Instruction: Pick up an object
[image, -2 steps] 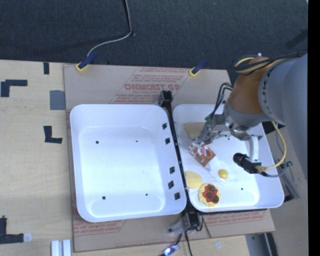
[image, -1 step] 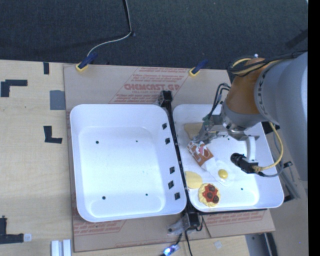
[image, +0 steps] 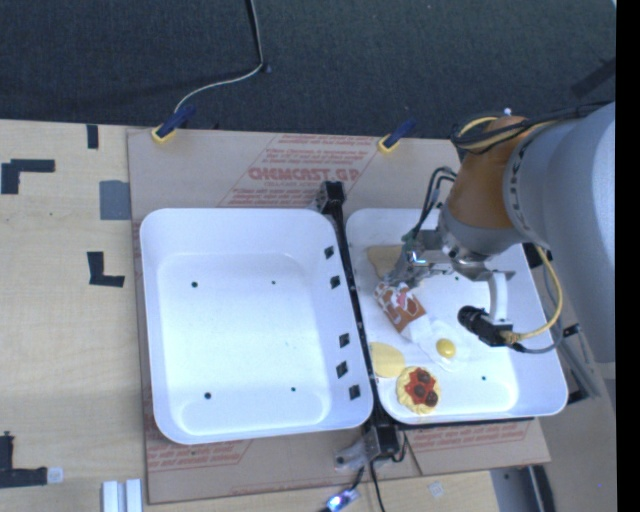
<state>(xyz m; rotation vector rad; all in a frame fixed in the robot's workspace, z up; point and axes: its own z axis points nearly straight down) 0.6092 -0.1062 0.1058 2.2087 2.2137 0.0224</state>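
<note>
My gripper reaches down into the right bin, near its left wall. Its tips sit right over a red and white packet, and I cannot make out how the two meet. Just above the packet lies a tan flat piece. In front of it sit a yellow oval piece, a fried egg toy and a small pizza-like toy with red and dark toppings.
The left bin lies beside the right one, with a black divider strip between them. A black connector and yellow cable hang from the wrist over the right bin. Blue clamps hold the cardboard base at the back.
</note>
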